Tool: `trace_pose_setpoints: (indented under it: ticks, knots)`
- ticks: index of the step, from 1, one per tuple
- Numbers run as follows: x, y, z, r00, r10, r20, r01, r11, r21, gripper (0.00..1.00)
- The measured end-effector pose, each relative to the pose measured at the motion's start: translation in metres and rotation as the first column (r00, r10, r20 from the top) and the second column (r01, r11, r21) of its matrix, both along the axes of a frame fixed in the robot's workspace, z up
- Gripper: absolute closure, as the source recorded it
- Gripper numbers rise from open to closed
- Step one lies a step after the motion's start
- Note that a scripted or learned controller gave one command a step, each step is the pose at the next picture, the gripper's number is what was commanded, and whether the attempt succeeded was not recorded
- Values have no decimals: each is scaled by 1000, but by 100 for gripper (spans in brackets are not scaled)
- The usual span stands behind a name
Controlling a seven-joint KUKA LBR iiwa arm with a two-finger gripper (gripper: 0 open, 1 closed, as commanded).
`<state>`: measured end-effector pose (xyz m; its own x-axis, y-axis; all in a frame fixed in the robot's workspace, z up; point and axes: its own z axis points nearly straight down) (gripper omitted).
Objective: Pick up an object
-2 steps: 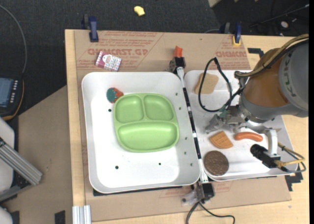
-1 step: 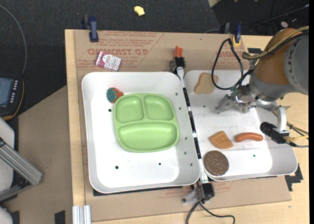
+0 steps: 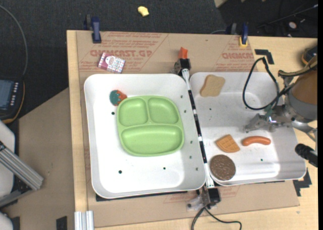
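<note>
Looking down at a slant on a bench bearing two shallow white bins side by side. Nearest the lower edge, in the right bin, a round brown cookie lies against the front rim. Just beyond it sit an orange waffle-textured cracker and, to its right, a red sausage, the two lying apart. The gripper hangs just above the sausage, near but not touching it; nothing lies between its fingers, and whether they are spread or closed cannot be told. A black cable loops over this bin. Farther back lies a tan slice of bread. In the left bin, a green divided plate fills the middle, with a small red and green object at its far left corner. Beyond, a pink card rests on the bench.
</note>
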<state>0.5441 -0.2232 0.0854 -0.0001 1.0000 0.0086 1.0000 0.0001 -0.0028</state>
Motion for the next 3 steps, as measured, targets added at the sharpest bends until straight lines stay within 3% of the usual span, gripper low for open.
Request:
trace_pose_setpoints:
  ticks: [1, 2, 3]
  knots:
    - [-6, -2, 79, 1000, 0, 11, 1, 1000, -13, 0]
    - [55, 1, 129, 1000, 4, 14, -4, 1000, -13, 0]
    - [9, 98, 21, 1000, 6, -10, -6, 1000, -1, 0]
